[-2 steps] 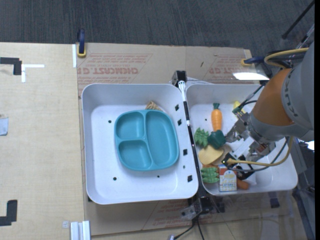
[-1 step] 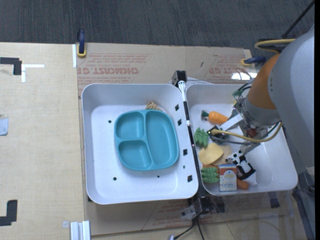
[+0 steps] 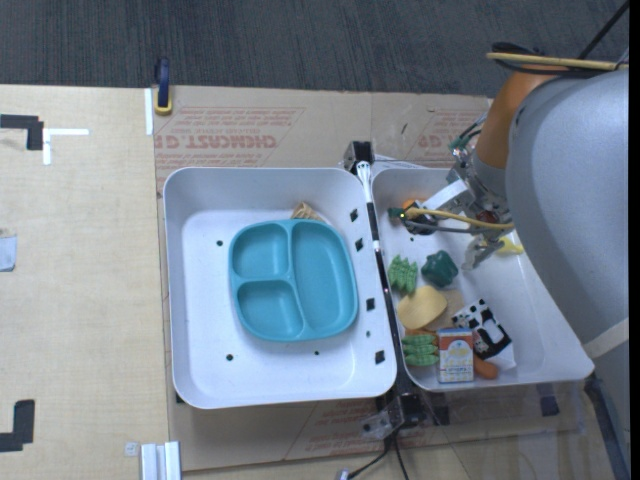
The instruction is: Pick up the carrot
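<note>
Resting on cardboard-covered bench (image 3: 230, 133): 2 white bins (image 3: 190, 298), dark carpet (image 3: 250, 18) beyond; claw (image 3: 420, 218) state unclear.

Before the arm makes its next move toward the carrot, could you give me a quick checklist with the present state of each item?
1. Carrot located: ok; the carrot lies at the right bin's near edge.
2. Carrot exposed for grasping: not ok; the small carton covers most of it, with a black and white toy close by.
3. Gripper above carrot: not ok; the gripper sits at the bin's far end.
4. Fingers ready: cannot tell.
5. Carrot in gripper: not ok.
6. Blue divided plate out of the way: ok, it lies in the left bin.
</note>
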Controlling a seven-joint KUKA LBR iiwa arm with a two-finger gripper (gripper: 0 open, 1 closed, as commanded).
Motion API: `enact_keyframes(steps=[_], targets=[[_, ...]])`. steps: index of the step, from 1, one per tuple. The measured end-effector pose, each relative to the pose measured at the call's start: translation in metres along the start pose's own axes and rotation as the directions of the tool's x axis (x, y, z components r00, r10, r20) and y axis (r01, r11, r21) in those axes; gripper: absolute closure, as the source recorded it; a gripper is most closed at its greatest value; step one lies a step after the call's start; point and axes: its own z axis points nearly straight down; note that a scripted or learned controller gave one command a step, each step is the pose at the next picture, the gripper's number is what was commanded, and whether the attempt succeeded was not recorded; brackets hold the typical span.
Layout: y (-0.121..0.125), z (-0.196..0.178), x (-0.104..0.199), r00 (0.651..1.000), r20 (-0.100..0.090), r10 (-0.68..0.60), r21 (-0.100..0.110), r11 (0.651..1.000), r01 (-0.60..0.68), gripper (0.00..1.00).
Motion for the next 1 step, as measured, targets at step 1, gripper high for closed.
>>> enact_keyframes(steps=[1], targets=[[0.0032,-0.0005,0.0052,1.000,0.019,-0.020,0.007,1.000,0.020,0.00]])
